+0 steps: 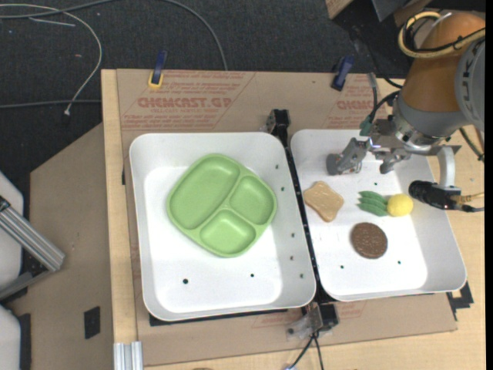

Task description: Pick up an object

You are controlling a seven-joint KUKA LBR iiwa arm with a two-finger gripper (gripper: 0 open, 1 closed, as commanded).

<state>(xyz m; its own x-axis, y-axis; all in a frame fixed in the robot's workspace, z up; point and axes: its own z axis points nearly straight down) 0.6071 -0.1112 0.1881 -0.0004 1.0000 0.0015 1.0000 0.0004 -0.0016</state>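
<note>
Cardboard-topped bench (231,91) on dark carpet, loose cables at the far left. Left bin (154,284) holding a green three-compartment plate (222,204). Right bin (431,272) holding a tan bread slice (323,200) near its left wall, a brown round cookie (370,240) toward the front, and a yellow-tipped green vegetable toy (385,203) lying left-right, green end pointing left. Gripper (370,156) low over the right bin's far part, fingers spread apart, nothing between them
</note>
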